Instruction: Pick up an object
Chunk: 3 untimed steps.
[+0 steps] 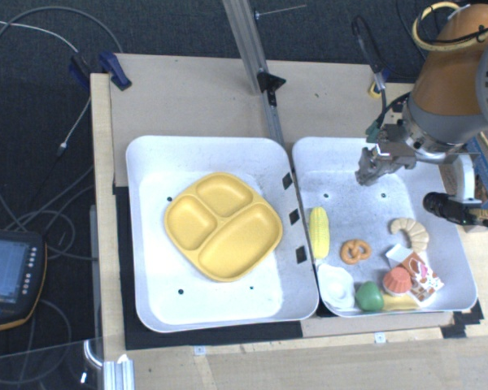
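Above the right bin (459, 242), near its back wall, I saw the gripper (374, 167) hanging w/ nothing between its fingers; how far open, I could not tell. Objects lay at front: corn (318, 231), pretzel (355, 252), croissant (410, 232). Approach step, I judged; next it needed to descend over one.

Glossy yellow plastic tray (223, 227); smooth white bins (146, 218).

A robotics lab. Loose cables (32, 169) trail over dark carpet beside the bench (228, 88). A control pendant (8, 279) lies nearby.
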Available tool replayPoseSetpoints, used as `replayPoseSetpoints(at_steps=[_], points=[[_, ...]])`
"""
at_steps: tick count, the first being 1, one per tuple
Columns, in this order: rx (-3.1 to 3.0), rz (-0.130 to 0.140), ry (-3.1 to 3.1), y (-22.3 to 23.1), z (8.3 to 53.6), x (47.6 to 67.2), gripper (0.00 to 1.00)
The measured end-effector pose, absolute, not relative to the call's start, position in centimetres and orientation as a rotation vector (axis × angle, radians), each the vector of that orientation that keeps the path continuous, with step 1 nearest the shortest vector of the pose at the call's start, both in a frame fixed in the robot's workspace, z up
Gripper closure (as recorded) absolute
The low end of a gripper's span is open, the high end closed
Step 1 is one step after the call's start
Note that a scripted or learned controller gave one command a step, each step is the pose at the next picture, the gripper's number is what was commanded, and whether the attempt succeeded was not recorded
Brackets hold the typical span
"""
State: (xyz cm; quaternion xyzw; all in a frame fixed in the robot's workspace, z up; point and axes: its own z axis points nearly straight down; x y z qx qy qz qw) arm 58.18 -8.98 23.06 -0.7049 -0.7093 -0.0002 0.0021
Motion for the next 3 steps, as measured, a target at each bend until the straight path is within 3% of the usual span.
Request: replayPoseSetpoints(at_steps=[3], points=[[-2.21, 0.003, -2.225, 8.1, 22.0, 57.2, 1.0]])
